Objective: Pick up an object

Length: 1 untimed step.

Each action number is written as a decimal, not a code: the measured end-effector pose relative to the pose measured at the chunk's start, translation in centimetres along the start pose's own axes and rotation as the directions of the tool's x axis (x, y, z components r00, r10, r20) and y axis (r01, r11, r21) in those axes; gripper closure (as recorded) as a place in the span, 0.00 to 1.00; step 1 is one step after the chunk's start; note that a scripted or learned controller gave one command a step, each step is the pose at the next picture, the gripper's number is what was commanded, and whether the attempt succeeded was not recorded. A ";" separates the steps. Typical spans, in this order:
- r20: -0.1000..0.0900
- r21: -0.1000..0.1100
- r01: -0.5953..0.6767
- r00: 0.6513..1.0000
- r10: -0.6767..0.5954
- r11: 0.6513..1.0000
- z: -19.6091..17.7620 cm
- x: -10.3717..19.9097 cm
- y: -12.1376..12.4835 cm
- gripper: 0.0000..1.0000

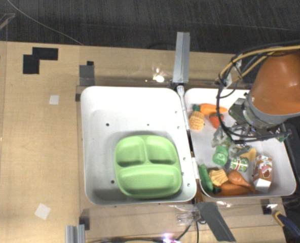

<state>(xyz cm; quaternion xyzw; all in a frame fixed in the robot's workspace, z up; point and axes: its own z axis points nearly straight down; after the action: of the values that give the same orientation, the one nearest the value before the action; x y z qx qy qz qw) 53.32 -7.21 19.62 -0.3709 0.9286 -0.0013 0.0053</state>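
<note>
My tool (226, 138) is low in the right bin (290, 186), just above the green toy (221, 156); grip state unclear. Nothing lifted yet, pick not done.

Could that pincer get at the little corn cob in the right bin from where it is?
Probably yes. The corn cob lies by itself near the right bin's left wall with nothing on top, and the pincer hangs over that same bin, a short way off.
</note>
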 end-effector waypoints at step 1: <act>0.002 0.003 -0.374 0.928 0.374 0.928 -7.0 -1.0 -1.7 1.00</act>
<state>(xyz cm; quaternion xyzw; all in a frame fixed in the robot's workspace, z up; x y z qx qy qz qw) 55.13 -7.72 26.66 -0.1875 0.9822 -0.0013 0.0067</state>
